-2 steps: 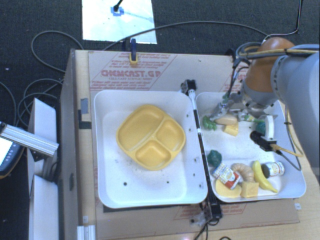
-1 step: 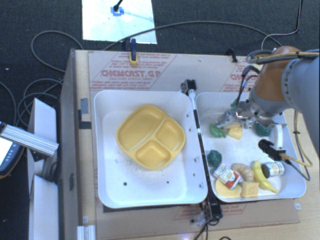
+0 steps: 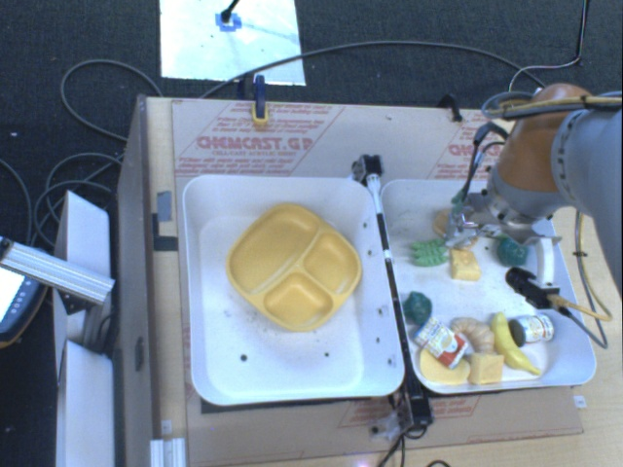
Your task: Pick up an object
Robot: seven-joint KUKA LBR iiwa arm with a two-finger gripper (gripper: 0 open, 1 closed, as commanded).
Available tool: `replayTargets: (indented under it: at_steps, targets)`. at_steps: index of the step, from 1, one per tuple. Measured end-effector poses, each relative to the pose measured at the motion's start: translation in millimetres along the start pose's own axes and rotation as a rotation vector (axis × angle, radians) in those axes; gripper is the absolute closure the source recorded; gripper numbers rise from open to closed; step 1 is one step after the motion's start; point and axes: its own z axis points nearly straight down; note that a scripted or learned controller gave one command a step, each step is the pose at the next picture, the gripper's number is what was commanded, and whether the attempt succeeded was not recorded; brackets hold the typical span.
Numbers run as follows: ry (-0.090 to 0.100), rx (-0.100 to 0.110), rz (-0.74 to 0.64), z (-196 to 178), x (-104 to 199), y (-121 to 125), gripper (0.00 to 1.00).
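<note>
You are seeing the gripper [image 3: 474, 224] hovering low in the upper part of the right bin [image 3: 584, 363], just above a yellow cheese wedge [image 3: 465, 265] and a green leafy toy [image 3: 428, 253]; its grasp state cannot be told. A yellow divided plate [image 3: 292, 266] is lying in the left bin [image 3: 209, 358].

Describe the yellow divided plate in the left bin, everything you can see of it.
The yellow plate is a rounded-square tray that looks like moulded plastic, split by raised ridges into three compartments: one large section on the left and two smaller ones on the right. It lies right side up, turned at a diagonal, a little above the middle of the left bin, resting on the bin's white floor. Its compartments hold nothing. Nothing else touches it, and the gripper is over the right bin, away from it.
</note>
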Motion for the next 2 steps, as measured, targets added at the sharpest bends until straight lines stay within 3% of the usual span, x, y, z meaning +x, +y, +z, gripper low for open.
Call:
replayTargets:
  at_steps: [1,2]
  targets:
    - [0.0,0.0,0.0,0,0,0,0.0]
    - [0.0,0.017,0.002,-25,13,-31,0.0]
